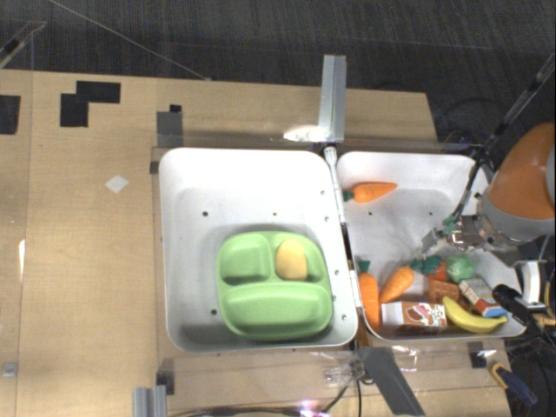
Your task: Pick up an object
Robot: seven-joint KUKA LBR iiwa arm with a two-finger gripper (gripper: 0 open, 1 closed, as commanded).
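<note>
From my station I see the arm (526, 181) coming in at the right edge of the frame, its orange band showing above the wrist. The hand (445, 237) sits low over the right bin (408, 168), in the bin's lower right part, just above the heap of toy food. I cannot tell whether the hand is open or closed; the parts there are too small and cluttered to read, and I see nothing clearly gripped.

In the right bin, one carrot (373, 192) lies alone near the upper left, well apart from the rest. Along the bottom of the bin lie a second carrot (369, 298) against the left wall, a third carrot (398, 282) tilted beside it, a small carton (424, 315), and a banana (472, 316) at the lower right. A green item (460, 268) lies just beneath the hand.

The left bin (248, 168) in the middle of the frame holds a green divided plate (261, 307), with a yellow rounded item (292, 259) in its upper right compartment. Both bins rest on the wooden counter (78, 233).
</note>
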